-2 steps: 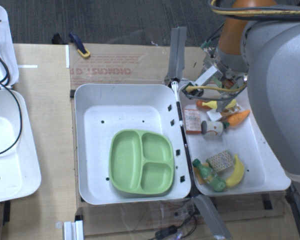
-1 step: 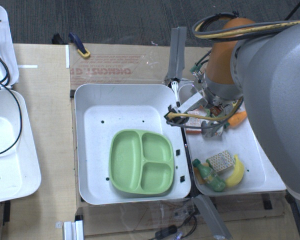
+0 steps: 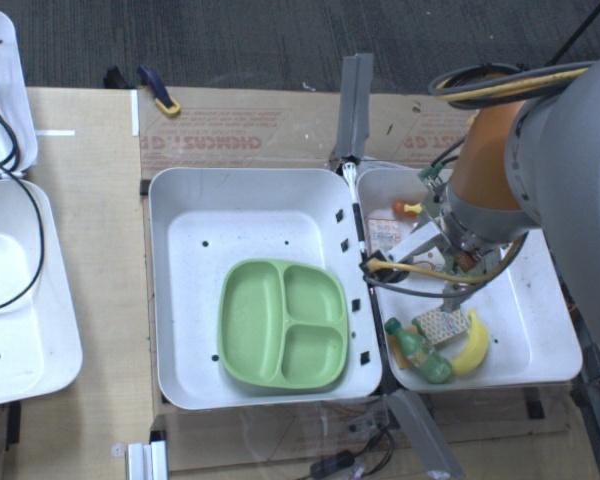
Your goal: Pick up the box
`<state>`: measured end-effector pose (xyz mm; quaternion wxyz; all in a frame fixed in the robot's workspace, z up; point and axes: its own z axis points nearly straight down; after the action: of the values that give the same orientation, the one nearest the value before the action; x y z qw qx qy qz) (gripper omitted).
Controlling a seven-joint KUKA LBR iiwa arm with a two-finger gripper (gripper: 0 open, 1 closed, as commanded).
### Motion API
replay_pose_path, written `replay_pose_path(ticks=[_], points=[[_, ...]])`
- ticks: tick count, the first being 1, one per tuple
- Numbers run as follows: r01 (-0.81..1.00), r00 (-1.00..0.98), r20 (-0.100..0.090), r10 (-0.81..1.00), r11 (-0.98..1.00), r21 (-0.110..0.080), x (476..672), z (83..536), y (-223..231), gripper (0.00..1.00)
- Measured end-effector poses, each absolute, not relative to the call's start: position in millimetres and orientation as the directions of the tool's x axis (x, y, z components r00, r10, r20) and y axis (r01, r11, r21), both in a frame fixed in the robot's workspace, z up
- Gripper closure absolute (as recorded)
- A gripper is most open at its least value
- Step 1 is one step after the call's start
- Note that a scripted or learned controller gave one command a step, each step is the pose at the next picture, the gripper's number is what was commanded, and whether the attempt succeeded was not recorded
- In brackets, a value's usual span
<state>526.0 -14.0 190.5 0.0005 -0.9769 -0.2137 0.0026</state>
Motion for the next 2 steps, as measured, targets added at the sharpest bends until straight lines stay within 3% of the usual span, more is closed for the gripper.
replay_pose_path(ticks=[1, 2], points=[[0.366, 0.93, -0.006, 0.366, -0.93, -0.001, 586.1, 189.9, -16.0, 0.0], [0.381, 0.925, -0.005, 0.381, -0.925, -0.002, 520.8, 190.4, 11.3, 0.0]])
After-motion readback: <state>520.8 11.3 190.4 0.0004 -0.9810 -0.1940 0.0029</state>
